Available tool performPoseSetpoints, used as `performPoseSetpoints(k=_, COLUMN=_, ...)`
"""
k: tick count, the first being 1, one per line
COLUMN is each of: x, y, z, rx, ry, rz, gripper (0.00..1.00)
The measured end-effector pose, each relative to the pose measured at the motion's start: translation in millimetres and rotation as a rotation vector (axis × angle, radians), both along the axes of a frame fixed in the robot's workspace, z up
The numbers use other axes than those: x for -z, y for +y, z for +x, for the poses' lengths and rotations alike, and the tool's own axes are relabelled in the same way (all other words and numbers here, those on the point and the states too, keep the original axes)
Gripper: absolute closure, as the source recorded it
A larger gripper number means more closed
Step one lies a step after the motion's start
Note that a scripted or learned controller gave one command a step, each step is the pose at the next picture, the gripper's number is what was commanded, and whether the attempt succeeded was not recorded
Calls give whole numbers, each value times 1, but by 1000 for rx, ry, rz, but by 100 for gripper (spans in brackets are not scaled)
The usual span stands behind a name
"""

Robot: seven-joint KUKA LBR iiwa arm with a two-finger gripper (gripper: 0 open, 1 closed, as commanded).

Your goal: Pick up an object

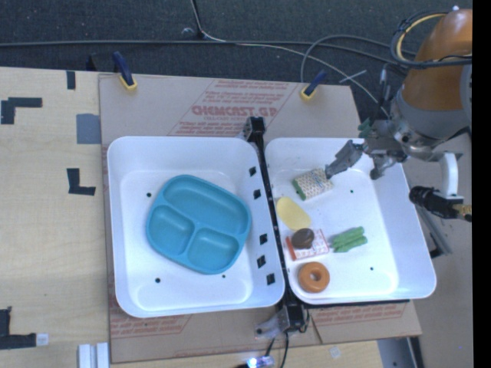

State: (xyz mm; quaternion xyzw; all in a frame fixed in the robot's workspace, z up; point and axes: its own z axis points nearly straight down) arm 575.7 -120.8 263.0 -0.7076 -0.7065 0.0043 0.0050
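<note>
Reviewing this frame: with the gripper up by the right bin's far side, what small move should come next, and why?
Probably a short descent onto the checkered waffle-like piece. One finger of the gripper already points at its right edge, and it lies apart from the yellow piece, brown-topped block, green piece and donut in the right bin. Nothing sits between the fingers yet.

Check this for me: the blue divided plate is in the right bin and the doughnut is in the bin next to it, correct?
Not quite. The camera view shows the blue divided plate lying in the left bin, not the right one. The doughnut is indeed in the bin next to it, the right bin.
</note>
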Motion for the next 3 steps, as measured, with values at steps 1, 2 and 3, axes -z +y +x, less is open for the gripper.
performPoseSetpoints(k=1, x=-6, y=0, z=2, rx=-3, ry=-10, rz=-1, gripper=0)
performPoseSetpoints(k=2, x=60, y=2, z=5, rx=-2, ry=-4, rz=-1, gripper=0)
performPoseSetpoints(k=3, x=122, y=7, z=9, rx=-3, ry=-4, rz=0, gripper=0)
